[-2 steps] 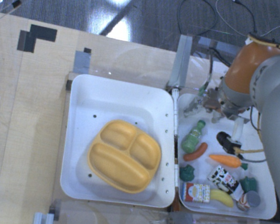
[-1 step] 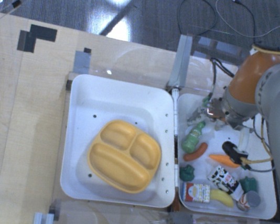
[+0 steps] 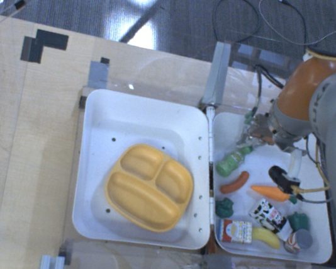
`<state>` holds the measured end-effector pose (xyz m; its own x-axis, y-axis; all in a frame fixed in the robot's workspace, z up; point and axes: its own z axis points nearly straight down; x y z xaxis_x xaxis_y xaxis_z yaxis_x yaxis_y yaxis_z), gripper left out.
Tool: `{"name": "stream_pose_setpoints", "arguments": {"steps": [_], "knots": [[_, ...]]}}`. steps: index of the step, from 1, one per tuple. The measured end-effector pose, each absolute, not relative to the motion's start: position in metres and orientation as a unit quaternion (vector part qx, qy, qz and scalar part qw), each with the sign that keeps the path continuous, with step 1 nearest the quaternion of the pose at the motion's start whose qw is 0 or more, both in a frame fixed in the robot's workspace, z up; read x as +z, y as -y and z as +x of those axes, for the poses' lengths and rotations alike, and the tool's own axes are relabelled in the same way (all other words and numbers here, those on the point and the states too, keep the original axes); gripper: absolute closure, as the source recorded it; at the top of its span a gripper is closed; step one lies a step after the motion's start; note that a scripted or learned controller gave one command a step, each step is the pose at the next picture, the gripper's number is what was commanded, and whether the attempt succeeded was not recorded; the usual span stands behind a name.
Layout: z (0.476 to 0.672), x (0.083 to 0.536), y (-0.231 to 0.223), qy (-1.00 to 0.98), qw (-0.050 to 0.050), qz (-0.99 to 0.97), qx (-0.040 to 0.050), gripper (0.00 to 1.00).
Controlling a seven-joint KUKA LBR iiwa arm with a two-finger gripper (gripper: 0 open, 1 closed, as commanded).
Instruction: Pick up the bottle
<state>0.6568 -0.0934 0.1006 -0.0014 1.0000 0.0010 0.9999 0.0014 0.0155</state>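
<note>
Camera view: gripper (image 3: 252, 133) above bottle (image 3: 232, 160)

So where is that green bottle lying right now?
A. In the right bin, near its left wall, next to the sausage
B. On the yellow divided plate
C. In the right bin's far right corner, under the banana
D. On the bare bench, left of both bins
A: the green bottle lies tilted in the right bin, close to its left wall, just above the sausage; the yellow divided plate sits in the left bin.
</note>
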Motion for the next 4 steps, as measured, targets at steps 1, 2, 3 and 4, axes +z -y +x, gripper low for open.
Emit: {"name": "stream_pose_setpoints", "arguments": {"steps": [1,2,3,4], "knots": [[0.634,0.220,0.025,-0.663,0.002,0.749,0.0030,1.00],[0.636,0.185,-0.022,-0.580,0.000,0.814,0.0012,1.00],[0.627,0.185,-0.063,-0.514,0.000,0.858,0.0010,1.00],[0.627,0.185,-0.063,-0.514,0.000,0.858,0.0011,0.00]]}}
